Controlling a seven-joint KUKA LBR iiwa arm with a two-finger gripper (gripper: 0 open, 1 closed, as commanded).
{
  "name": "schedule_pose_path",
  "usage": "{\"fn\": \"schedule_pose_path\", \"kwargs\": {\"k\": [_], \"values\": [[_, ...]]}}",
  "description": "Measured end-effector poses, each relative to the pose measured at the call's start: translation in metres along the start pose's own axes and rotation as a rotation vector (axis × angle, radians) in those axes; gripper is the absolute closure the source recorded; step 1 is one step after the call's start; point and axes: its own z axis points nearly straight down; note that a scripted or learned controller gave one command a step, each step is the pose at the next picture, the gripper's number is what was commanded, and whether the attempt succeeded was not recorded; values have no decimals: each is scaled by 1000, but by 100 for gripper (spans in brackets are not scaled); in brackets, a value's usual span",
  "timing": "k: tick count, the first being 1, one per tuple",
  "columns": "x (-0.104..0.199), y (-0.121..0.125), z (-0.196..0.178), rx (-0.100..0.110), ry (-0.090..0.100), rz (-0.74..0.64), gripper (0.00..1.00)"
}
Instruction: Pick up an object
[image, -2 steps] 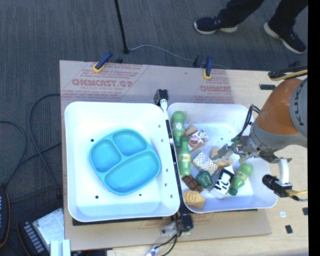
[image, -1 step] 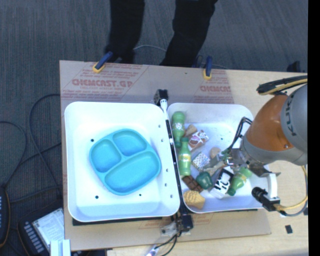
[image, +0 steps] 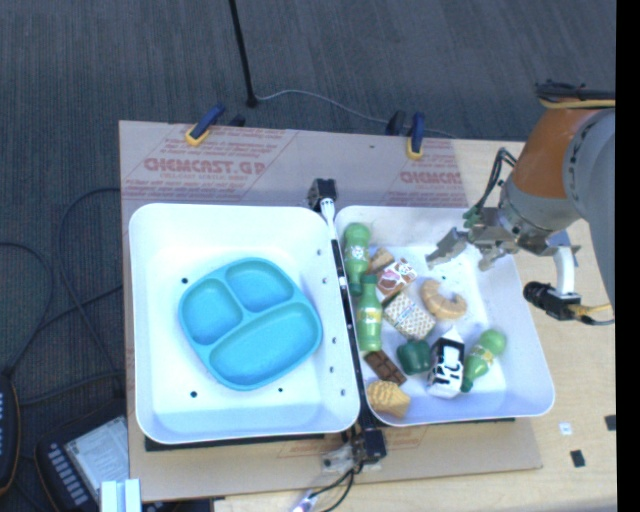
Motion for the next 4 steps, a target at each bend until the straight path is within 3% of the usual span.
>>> {"fn": "schedule_pose_path", "kwargs": {"k": [1,2,3,4], "values": [[30,-46,46,1,0,1,0],[33,-94,50,-10,-3,1,0],[33,-93,39,-11,-3,1,100],[33,-94,39,-10,-3,1,0]]}}
